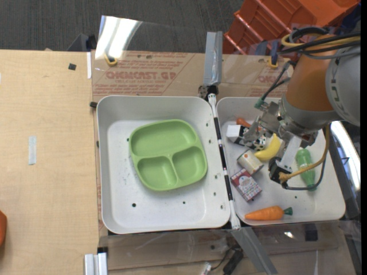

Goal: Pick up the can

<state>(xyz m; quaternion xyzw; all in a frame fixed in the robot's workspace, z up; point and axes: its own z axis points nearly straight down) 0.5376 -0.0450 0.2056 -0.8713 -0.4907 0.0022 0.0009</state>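
The can (247, 187), red and white, lies on its side on the floor of the right bin (332, 211), its long axis running 11 to 5 o'clock. It sits at about 7 o'clock from the tool (269, 145), near it. I cannot tell the tool's state. A small box (250, 162) and a banana (269, 148) crowd between them; a carrot (266, 213) lies at 5 o'clock of the can.
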